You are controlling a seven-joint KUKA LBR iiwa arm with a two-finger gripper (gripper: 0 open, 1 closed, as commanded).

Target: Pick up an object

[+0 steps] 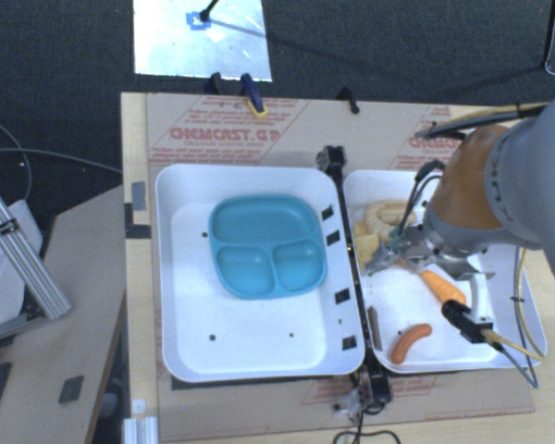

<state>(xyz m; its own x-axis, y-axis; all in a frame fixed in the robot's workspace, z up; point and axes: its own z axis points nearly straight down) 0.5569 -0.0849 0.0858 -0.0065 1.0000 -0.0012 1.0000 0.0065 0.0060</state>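
The claw is lowered into the right bin, near that bin's left wall, at the end of the grey arm with its orange band entering from the right. Whether the claw is wide, narrow or holding anything cannot be told; its tip is a cluster of metallic parts partly hidden by the wrist. Just left of the claw lies a pale yellow item, and above it a cream-coloured ring-shaped piece. To the claw's lower right an orange carrot rests on the bin floor, close beside the wrist. Nearer the front wall lies a reddish-orange sausage, well apart from the claw. A black divider separates the two bins. The left bin holds a blue compartment plate, lying flat. Both bins sit on a cardboard sheet on the worktop.
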